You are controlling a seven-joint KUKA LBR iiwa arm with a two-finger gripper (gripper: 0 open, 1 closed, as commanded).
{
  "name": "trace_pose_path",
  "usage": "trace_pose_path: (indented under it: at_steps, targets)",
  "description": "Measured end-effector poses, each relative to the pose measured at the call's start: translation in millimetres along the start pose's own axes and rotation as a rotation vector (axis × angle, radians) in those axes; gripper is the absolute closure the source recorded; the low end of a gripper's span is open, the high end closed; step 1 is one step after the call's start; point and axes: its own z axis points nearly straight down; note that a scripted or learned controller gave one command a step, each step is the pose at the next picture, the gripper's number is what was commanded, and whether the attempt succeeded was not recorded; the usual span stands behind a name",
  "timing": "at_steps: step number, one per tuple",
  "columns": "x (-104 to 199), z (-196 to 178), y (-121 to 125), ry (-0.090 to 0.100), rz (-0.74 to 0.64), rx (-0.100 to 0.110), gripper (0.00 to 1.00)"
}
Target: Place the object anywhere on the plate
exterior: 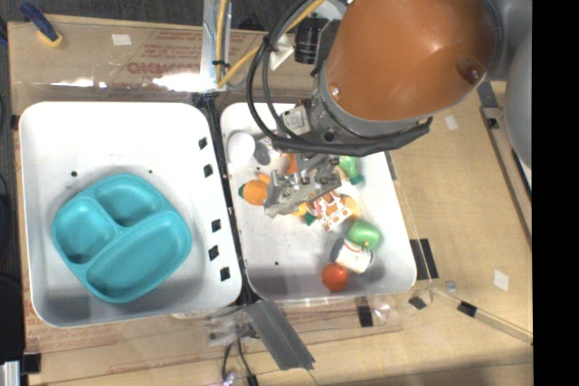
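A wooden counter (pixel 452 194) seen from above at a slant carries two shallow white bins side by side. The left bin (pixel 54 131) holds a teal plate (pixel 122 235) divided into three compartments, lying flat with nothing on it, so it stands ready as the target. The right bin (pixel 271 271) holds a loose cluster of small toy foods: an orange piece (pixel 256 192) at the left, a green-topped piece (pixel 365 235), a white-and-dark piece (pixel 351 257), and a red round piece (pixel 336 277) near the front wall. The grey arm (pixel 412 36), its wide orange band filling the upper right, reaches down over this cluster, and its gripper (pixel 294 190) sits low among the toys, apparently to pick one. Whether the jaws are open or closed cannot be told, because metal parts and toys overlap there. The object to be moved appears to lie in the right bin, not on the plate.
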Motion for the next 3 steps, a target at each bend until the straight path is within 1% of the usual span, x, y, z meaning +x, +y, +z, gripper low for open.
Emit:
trace_pose_path:
  at_steps: [1, 2, 3]
  targets:
    - [15, 14, 0, 0.0, -0.413, -0.004, 1.0]
    - [-67, 132, 5, -0.005, -0.58, -0.011, 1.0]
    - [-66, 129, 3, -0.002, -0.577, -0.006, 0.0]
